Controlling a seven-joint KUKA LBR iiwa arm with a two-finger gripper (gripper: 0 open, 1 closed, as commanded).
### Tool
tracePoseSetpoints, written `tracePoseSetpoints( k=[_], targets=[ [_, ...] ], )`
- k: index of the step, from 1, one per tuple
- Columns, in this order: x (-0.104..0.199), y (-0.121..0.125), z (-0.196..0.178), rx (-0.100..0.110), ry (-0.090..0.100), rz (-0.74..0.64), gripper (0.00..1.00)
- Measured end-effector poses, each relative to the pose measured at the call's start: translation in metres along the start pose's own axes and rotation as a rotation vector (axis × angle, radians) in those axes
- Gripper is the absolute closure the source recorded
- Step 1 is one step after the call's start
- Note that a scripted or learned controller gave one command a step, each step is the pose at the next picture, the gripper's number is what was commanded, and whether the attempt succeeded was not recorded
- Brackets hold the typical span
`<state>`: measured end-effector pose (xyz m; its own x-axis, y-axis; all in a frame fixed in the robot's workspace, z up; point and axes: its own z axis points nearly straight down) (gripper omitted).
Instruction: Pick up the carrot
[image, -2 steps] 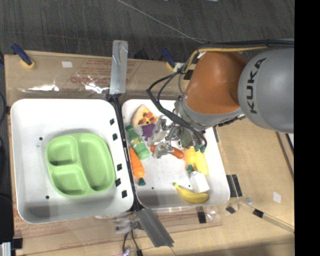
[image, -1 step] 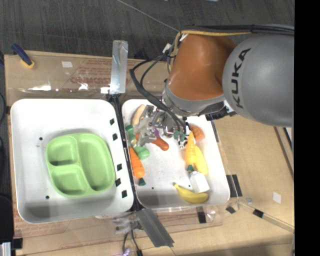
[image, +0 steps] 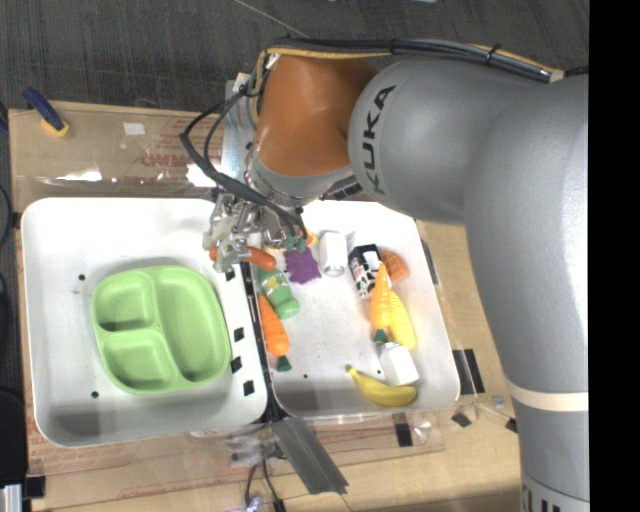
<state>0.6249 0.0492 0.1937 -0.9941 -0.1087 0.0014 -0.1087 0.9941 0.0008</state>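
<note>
The carrot (image: 272, 326) is orange with a green top at its near end. It lies lengthwise along the left wall of the right bin (image: 435, 330), just below a green bottle (image: 281, 297). My gripper (image: 236, 240) hangs over the divider between the two bins, at the far left corner of the right bin. It is above and a little beyond the carrot, apart from it. A small orange piece (image: 262, 257) lies right beside the gripper's tip. The wrist hides the far edge of the bin.
The left bin (image: 50, 300) holds a green divided plate (image: 160, 328). In the right bin lie a purple item (image: 301, 266), a white can (image: 331, 245), a black-and-white bottle (image: 363, 266), a yellow item (image: 390, 312), a white bottle (image: 400, 364) and a banana (image: 382, 389).
</note>
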Motion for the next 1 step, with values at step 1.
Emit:
tracePoseSetpoints(
  k=[1],
  targets=[
    [-0.0062, 0.0505, 0.0008, -0.001, -0.006, 0.072, 1.0]
  ],
)
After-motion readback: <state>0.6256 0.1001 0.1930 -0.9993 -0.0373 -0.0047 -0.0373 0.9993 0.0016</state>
